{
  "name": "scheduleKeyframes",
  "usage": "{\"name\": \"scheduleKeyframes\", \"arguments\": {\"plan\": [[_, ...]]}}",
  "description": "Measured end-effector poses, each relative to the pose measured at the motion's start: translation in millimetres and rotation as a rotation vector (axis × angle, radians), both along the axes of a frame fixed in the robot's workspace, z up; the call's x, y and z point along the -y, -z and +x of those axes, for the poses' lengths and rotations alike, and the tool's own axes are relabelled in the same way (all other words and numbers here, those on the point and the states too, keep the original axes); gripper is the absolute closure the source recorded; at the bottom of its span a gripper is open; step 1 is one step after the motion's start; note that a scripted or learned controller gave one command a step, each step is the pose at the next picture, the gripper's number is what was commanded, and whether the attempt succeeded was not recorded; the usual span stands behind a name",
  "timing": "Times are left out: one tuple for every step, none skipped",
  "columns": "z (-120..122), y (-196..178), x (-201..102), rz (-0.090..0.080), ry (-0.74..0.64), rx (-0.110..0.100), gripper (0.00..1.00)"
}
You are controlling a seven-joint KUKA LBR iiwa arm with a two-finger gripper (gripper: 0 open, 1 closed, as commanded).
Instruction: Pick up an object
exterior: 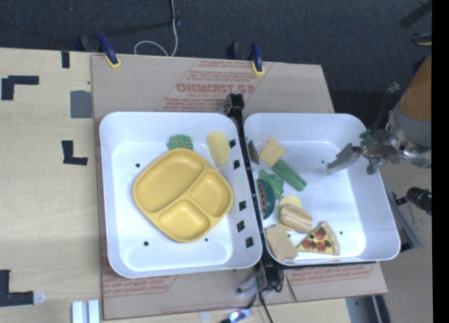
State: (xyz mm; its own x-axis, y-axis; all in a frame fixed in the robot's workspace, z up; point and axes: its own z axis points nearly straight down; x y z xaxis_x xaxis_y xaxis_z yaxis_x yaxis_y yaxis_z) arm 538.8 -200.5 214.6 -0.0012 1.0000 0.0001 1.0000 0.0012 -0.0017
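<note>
Nearest the camera, the wooden worktop (pixel 42 195) carries a cardboard sheet (pixel 210 86) with two white bins on it. Left bin (pixel 116 174) holds a yellow divided plate (pixel 182 195), a pale yellow slice (pixel 218 147) and a small green cluster (pixel 179 142) touching the plate's far edge. Right bin (pixel 337 132) holds toy food along its left side: a green pod (pixel 289 174), a hot dog (pixel 295 218), a pizza slice (pixel 319 239), a bread piece (pixel 280 243), a cheese wedge (pixel 271 152) and a watermelon slice (pixel 266 196). Grey end effector (pixel 349 158) hangs over the right bin's bare right half, well apart from the food, nothing between its fingers; how far open they are I cannot tell.
</note>
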Motion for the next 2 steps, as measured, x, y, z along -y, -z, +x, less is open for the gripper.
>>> {"name": "scheduleKeyframes", "arguments": {"plan": [[29.2, 119.2, -36.0, 0.001, -0.002, 0.001, 0.0], [-19.5, 123.6, -89.6, -0.027, 0.014, 0.031, 0.0]]}}
